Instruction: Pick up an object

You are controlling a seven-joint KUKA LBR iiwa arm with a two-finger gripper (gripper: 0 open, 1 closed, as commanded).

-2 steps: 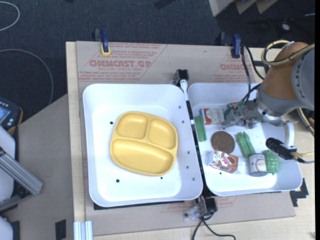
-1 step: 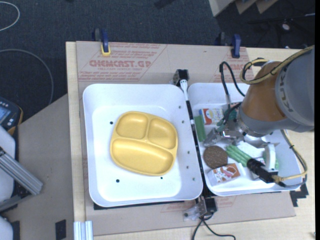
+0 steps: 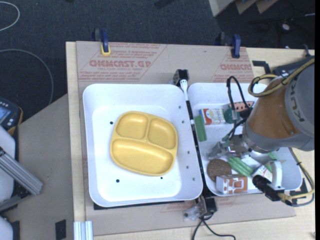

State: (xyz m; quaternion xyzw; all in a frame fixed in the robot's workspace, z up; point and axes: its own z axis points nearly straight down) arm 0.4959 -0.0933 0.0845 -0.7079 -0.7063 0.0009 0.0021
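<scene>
Left bin roomy, right bin crowded

The shallow white left bin [image 3: 95, 134] holds a yellow three-part plastic plate [image 3: 143, 143] at its middle, with bare floor all round it. The white right bin [image 3: 210, 90] is packed: a small carton [image 3: 212, 116], a green stick [image 3: 200, 128], a brown disc [image 3: 218, 168], and the grey-and-orange arm [image 3: 277, 119] over its right half.
</scene>
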